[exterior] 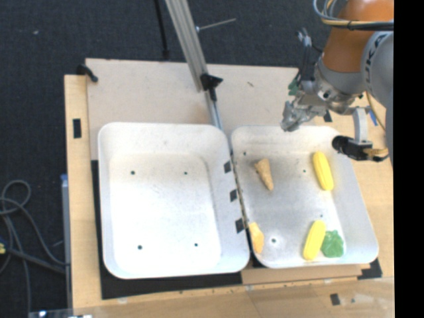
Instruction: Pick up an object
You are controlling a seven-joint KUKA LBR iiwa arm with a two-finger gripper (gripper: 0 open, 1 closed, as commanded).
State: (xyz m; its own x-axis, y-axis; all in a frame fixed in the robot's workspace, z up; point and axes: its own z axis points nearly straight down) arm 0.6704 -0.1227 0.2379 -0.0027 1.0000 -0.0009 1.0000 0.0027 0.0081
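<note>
My gripper (291, 121) hangs above the far edge of the right bin (291, 244), with nothing seen between its fingers. Below it and to the left lies a tan cone-shaped piece (264, 173). A yellow corn cob (322, 170) rests near the bin's right wall. A second yellow cob (314, 239) lies at the front right, touching a green leafy piece (333, 244). A small orange-yellow piece (256, 236) sits at the front left corner of that bin.
The left bin (165, 197) stands beside the right one, with a divider strip (235, 194) between them. A slanted aluminium post (192, 45) rises from behind the bins. Cables lie on the floor at far left (16, 217).
</note>
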